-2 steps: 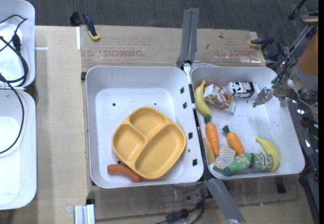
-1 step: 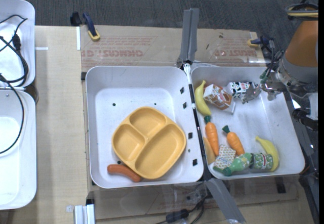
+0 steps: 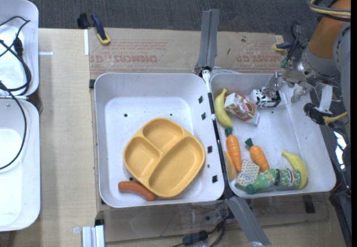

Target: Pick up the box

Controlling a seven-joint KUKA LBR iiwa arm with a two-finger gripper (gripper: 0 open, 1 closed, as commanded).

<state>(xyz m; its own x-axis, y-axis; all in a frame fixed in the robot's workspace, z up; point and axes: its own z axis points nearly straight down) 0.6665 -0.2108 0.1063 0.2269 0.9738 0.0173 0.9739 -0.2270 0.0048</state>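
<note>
green bottle [image 3: 263,180] (front); box [image 3: 241,107] beside banana [image 3: 222,108]

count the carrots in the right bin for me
2. One carrot lies by the bin's left wall, below the banana; the other carrot lies right of it, mid-bin. None seems hidden.

Yellow tray [image 3: 164,156], orange carrots [image 3: 234,151], white/orange box [image 3: 241,107].

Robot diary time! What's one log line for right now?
task: pick up box | gripper: above right bin, beside box | box: lying in bin, not held
</note>
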